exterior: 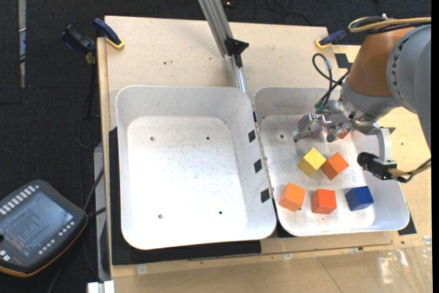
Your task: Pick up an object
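White and shallow, the two plastic bins are sitting side by side on the pale speckled bench (pixel 178 44), the left bin (pixel 182 99) lying toward the bench's left edge and the right bin (pixel 274 106) toward its right edge. Five small cubes are resting in the right bin's near half: a yellow cube (pixel 312 161) and an orange cube (pixel 335 165) are sitting close together nearer the middle, while a second orange cube (pixel 293 196), a red-orange cube (pixel 324 202) and a blue cube (pixel 359 198) are lining up along the bin's near rim. The grey arm with its orange band (pixel 384 68) is reaching in over the bench's right edge, and its metal hand (pixel 322 125) is hovering just behind the yellow and orange cubes, nothing showing between its fingers; whether they are apart or together I cannot tell.
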Action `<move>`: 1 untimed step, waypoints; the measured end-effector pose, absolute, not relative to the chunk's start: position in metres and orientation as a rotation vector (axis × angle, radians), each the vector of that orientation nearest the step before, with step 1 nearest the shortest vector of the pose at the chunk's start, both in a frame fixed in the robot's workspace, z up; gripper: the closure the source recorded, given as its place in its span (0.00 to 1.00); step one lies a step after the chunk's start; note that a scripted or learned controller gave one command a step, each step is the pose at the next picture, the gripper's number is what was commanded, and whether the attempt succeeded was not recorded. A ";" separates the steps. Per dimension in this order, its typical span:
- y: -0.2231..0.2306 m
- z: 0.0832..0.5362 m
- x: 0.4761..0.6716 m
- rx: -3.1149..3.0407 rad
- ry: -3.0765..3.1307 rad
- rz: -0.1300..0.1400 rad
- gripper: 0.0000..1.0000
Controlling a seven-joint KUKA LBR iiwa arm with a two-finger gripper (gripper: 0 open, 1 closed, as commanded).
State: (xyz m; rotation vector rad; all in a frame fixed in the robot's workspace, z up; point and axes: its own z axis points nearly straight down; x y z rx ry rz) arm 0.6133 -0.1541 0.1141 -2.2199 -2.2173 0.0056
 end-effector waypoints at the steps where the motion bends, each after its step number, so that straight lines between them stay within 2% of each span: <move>1: -0.154 0.094 0.613 -2.221 -2.220 0.003 0.00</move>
